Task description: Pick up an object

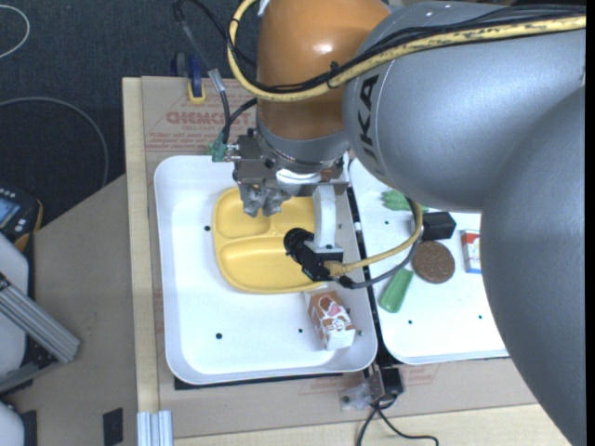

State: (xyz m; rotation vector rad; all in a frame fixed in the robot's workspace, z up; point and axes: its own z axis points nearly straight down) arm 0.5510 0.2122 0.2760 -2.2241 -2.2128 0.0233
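We judge the pick not yet done — nothing is lifted. The gripper [261, 203] is low over the left bin [186, 277], above the upper part of the yellow dish [256, 258], which lies flat on the bin floor. The fingers appear to reach the dish near its rear rim; whether they are spread or pinching it we cannot tell. Left to do — close on it and raise it.
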